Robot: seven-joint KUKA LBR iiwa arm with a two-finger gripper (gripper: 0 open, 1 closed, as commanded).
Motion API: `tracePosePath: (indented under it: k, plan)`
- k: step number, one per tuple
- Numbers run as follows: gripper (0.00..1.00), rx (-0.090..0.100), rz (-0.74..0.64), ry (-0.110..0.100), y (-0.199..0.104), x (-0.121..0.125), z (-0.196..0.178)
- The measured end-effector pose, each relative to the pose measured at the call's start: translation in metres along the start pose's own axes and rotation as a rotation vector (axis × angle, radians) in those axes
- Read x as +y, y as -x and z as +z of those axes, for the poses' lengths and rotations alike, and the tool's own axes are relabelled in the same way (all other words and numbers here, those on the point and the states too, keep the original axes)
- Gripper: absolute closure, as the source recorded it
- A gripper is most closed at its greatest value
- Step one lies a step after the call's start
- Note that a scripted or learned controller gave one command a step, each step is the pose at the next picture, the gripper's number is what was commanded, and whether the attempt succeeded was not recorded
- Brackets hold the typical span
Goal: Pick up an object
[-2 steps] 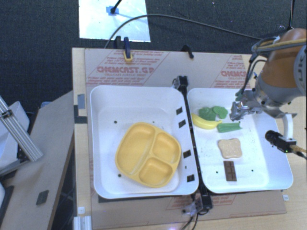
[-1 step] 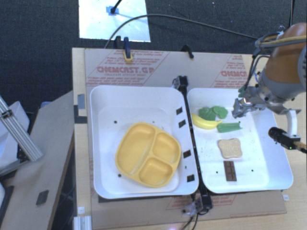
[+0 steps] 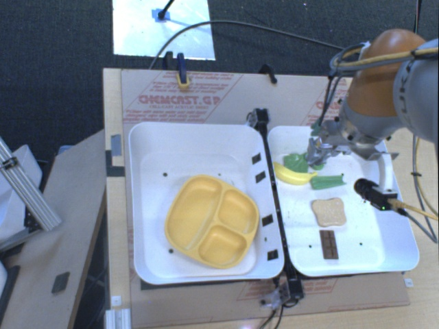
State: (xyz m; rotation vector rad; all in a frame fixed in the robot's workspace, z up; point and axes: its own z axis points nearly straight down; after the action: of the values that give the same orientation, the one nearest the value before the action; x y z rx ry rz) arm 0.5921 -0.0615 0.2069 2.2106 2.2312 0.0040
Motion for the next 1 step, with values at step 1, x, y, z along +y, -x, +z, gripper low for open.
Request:
tracePosePath:
  k: [1]
  plan:
    - [1.0, 0.0, 0.0, 0.0, -0.0509, 0.0042, -0.0079]
